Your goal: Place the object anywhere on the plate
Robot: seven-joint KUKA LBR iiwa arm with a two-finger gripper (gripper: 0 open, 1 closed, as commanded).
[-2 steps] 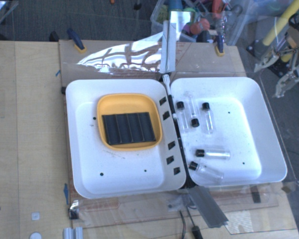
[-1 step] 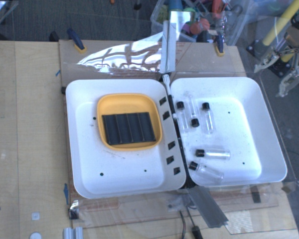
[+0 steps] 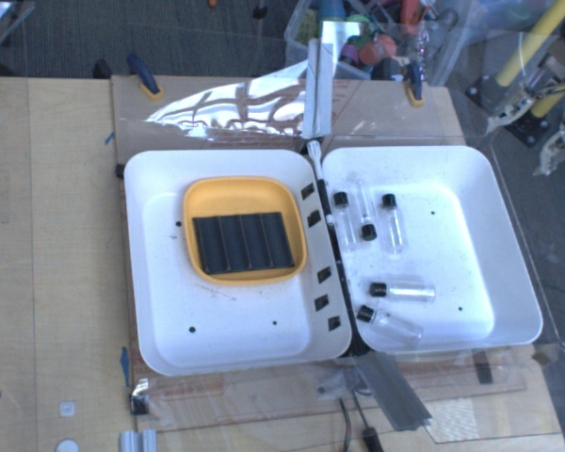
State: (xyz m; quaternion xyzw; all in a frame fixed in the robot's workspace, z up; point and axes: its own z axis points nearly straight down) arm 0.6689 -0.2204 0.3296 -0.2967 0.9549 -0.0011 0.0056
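Lying loose in the right bin [image 3: 471, 252] are several small clear vials with black caps: three near the upper left of that bin, around the vial [image 3: 392, 220] standing out most clearly, another vial [image 3: 402, 291] lower down, and a last one [image 3: 389, 323] close to the front wall. Any of these could be the object to move; none is on the yellow plate [image 3: 196, 205] in the left bin [image 3: 160, 281], which already carries a dark ridged insert [image 3: 243, 243]. How far the claw is open, or whether it has anything, cannot be told from this view. The likely trouble, in my judgement, is the vials themselves: clear, round and slippery, they may roll or squirt from a pinch, and the ones lying close together invite a clumsy grab. The ridged insert could also let one roll off.
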